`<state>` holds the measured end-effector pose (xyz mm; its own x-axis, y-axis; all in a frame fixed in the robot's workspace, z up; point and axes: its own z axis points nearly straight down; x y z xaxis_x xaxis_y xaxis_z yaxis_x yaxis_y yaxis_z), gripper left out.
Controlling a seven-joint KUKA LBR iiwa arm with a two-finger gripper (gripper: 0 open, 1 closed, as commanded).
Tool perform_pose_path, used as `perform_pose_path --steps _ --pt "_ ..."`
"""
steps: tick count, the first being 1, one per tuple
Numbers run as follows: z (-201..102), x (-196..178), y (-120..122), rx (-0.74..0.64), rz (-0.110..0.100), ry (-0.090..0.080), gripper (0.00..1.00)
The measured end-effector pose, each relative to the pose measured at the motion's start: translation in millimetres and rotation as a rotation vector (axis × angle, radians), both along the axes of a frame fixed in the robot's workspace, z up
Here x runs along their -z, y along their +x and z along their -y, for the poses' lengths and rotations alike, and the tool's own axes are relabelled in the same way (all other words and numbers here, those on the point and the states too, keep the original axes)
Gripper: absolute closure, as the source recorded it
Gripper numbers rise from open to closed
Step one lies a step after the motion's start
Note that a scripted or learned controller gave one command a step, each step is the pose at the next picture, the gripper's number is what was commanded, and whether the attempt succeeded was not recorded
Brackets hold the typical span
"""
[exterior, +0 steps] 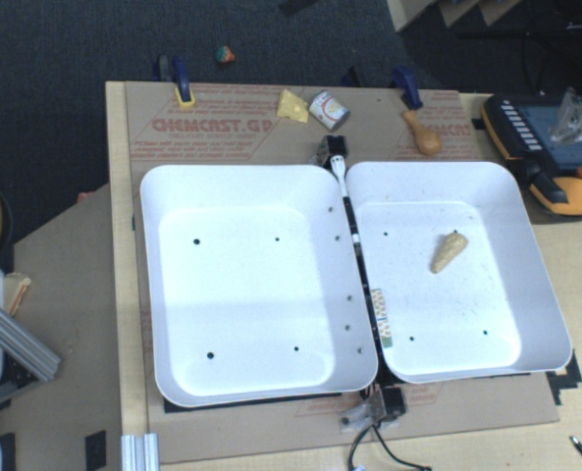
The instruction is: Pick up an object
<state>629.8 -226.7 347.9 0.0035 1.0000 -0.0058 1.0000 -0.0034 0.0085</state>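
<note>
A small tan, cone-shaped object lies in the right white bin, a little right of the bin's middle and toward its far side, tilted with its narrow end pointing down-left. The left white bin holds nothing that I can see.
On the brown board behind the bins lie a yellow wedge, a small white and grey box and an orange-brown pear-like piece. Blue clamps hold the board's far edge. A black and yellow device sits at the right.
</note>
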Motion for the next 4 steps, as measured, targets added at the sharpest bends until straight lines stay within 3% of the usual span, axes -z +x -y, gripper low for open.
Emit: perform_pose_path --steps 1,2,3,4 --pt "-89 42 16 -0.011 -0.012 0.009 1.00" --pt "4 -53 -9 0.005 0.004 -0.004 1.00" --pt "-102 34 -15 -0.013 -0.017 0.012 1.00" --pt "-173 -100 11 -0.013 0.010 0.004 1.00"
